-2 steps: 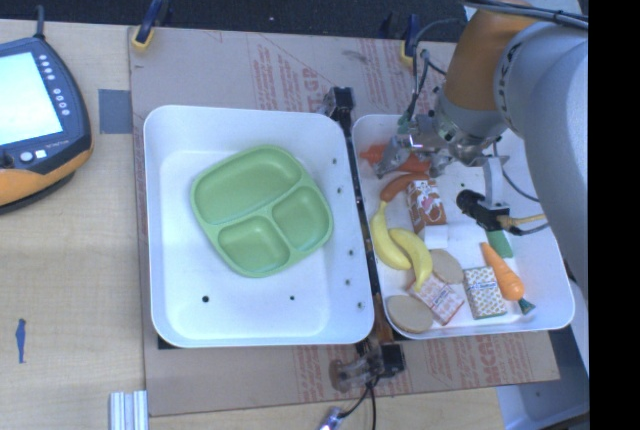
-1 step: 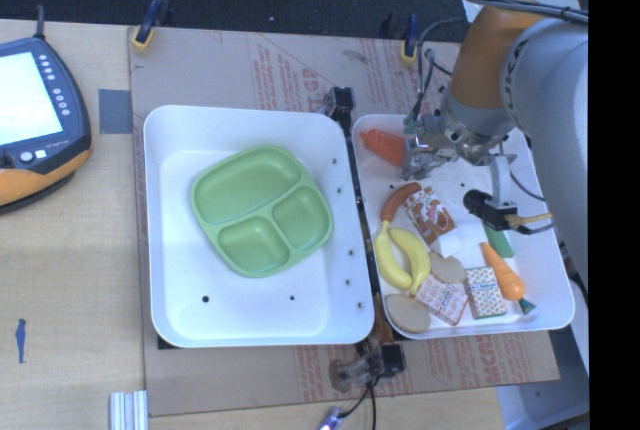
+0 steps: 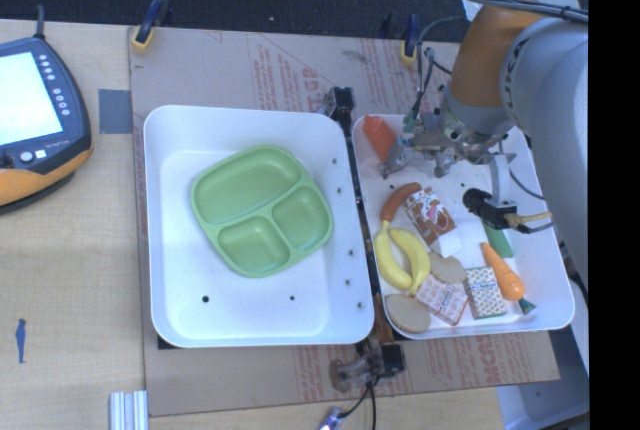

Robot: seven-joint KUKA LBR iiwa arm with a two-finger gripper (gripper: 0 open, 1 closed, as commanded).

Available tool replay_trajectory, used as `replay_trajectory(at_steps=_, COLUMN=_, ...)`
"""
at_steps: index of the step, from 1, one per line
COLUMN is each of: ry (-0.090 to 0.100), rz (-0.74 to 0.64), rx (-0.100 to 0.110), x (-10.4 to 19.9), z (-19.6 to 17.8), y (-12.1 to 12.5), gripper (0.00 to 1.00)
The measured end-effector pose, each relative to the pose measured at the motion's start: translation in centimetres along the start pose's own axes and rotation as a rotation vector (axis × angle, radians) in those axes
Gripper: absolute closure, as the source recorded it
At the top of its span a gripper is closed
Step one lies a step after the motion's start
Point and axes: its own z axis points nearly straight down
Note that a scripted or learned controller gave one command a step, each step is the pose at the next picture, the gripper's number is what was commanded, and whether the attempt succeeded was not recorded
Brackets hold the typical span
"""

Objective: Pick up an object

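My gripper (image 3: 430, 156) hangs low over the far part of the right bin (image 3: 548, 218), under the grey arm with its orange band. Just to its left lies a red-orange toy pepper (image 3: 377, 136). Directly in front of it lie a brown sausage (image 3: 399, 198) and a red-and-white packet (image 3: 431, 215). Nearer the front edge are a yellow banana (image 3: 401, 258), a round slice of bread (image 3: 407, 313), two small cracker boxes (image 3: 441, 300) and an orange carrot (image 3: 504, 275). I see nothing held in the gripper.
The left bin (image 3: 170, 218) holds a green divided plate (image 3: 262, 209). A tablet-like pendant (image 3: 35, 118) rests on the bench at far left. A green piece (image 3: 497, 240) lies by the carrot. Clamps (image 3: 148, 23) hold the cardboard underlay.
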Motion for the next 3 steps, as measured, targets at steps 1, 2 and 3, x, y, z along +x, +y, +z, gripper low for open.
replay_trajectory(at_steps=1, ry=0.011, rz=-0.003, rx=0.000, x=-0.1, z=1.0, y=0.1, gripper=0.00)
replay_trajectory(at_steps=2, ry=0.004, rz=-0.002, rx=-0.025, x=0.0, z=1.0, y=-5.6, gripper=0.00)
replay_trajectory(at_steps=3, ry=0.005, rz=-0.002, rx=-0.011, x=-0.1, z=0.9, y=0.3, gripper=0.00)
